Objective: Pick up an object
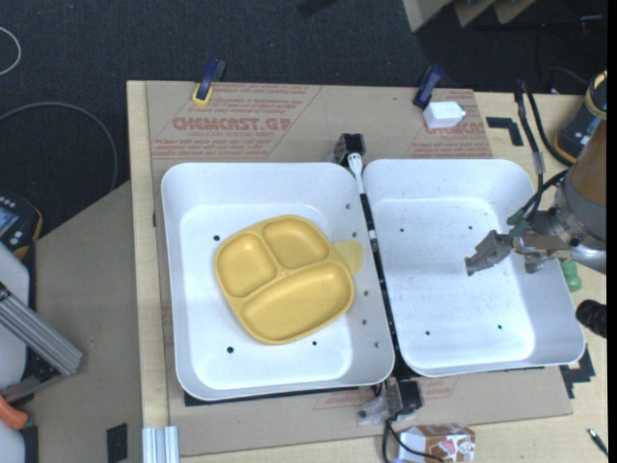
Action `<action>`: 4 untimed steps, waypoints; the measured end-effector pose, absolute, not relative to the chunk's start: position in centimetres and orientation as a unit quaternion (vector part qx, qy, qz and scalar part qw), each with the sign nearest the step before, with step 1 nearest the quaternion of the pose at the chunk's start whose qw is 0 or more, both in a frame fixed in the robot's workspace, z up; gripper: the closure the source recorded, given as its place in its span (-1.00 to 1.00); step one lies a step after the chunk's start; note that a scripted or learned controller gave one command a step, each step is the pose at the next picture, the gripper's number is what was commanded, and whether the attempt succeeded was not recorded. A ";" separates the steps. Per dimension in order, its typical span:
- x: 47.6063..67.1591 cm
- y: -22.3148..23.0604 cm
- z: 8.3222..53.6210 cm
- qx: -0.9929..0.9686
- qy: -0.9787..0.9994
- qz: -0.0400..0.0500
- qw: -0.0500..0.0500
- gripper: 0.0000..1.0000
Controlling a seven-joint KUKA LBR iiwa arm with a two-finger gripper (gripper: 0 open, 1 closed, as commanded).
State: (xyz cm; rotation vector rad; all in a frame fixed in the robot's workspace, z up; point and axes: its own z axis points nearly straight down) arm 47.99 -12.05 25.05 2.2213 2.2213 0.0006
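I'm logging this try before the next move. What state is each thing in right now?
Yellow divided plate: lying right side up in the left bin, turned askew, compartments bare.
Left bin: holds the plate.
Right bin: the gripper hangs over its right part.
Gripper: over the right bin, nothing seen between its fingers, far from the plate.

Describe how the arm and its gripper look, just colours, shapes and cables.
The arm enters from the view's right as a bulky rounded grey-tan body. From it a metal gripper sticks out over the right bin, with dark grey, angular fingertips. Thin black cables run along the wrist, and a small green part sits just below it.
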 end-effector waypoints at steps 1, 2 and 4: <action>48.1 -3.5 40.2 0.703 0.712 0.008 0.007 -1.00; 48.0 -4.0 40.4 0.706 0.708 0.001 0.002 1.00; 48.0 9.5 45.3 0.705 0.709 0.005 0.003 1.00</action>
